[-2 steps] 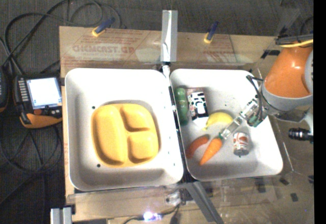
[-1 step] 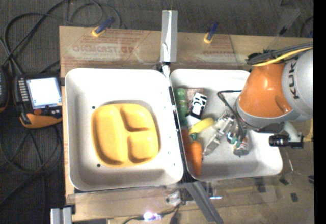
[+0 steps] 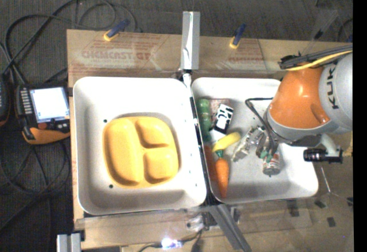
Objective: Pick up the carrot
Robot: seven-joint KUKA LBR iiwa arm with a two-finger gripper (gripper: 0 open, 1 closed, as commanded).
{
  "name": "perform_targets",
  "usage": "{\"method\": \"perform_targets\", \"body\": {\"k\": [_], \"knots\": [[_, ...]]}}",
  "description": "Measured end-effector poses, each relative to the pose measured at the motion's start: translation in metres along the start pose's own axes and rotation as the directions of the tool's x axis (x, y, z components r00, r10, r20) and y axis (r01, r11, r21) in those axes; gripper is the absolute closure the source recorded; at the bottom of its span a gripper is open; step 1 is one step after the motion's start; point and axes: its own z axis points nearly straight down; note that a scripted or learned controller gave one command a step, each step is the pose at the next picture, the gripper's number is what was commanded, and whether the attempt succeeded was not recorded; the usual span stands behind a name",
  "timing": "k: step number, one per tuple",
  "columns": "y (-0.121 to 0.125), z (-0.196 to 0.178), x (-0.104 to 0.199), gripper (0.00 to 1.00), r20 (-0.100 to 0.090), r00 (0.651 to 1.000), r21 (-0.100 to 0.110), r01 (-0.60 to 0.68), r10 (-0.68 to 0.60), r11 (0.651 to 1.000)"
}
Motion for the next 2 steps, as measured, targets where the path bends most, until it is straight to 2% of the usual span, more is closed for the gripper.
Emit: {"method": "perform_targets", "body": {"k": [1,2], "knots": [[0.004,0.008,0.038,1.00,0.010,0.868,0.001,-0.496,0.496,0.868],[0.057,-0.082,0.080,1.00,-0.015,0.915,0.022,-0.403,0.403,0.915]]}}
